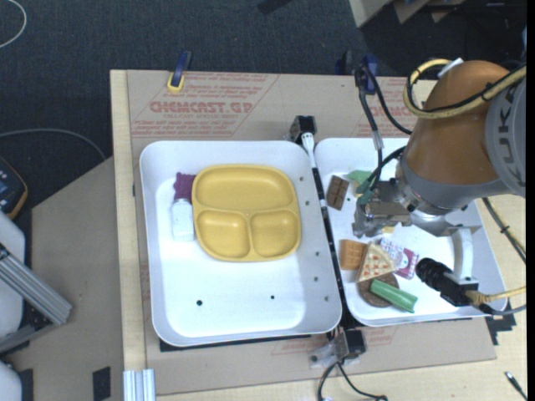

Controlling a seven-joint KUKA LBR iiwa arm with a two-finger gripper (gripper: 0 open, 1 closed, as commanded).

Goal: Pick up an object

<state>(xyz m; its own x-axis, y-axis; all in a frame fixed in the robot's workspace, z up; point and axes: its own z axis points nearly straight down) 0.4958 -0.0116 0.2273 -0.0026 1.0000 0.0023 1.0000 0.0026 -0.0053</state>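
Observation:
My gripper (374, 224) hangs low over the middle of the right bin (435, 309), its tip pointing down and left. The wrist hides the fingers. Just below it lie an orange cracker-like square (352, 253), a yellow wedge (376, 265), a purple-and-white packet (402, 260), a green cylinder (394, 295) and a brown disc (374, 296). A brown block (337, 192) and a green item (361, 178) sit up and left of the gripper.
The left bin (234, 307) holds a yellow divided plate (246, 210), with a white bottle (181, 220) and a purple item (184, 184) at its left side. The bins stand on a cardboard sheet (209, 98).

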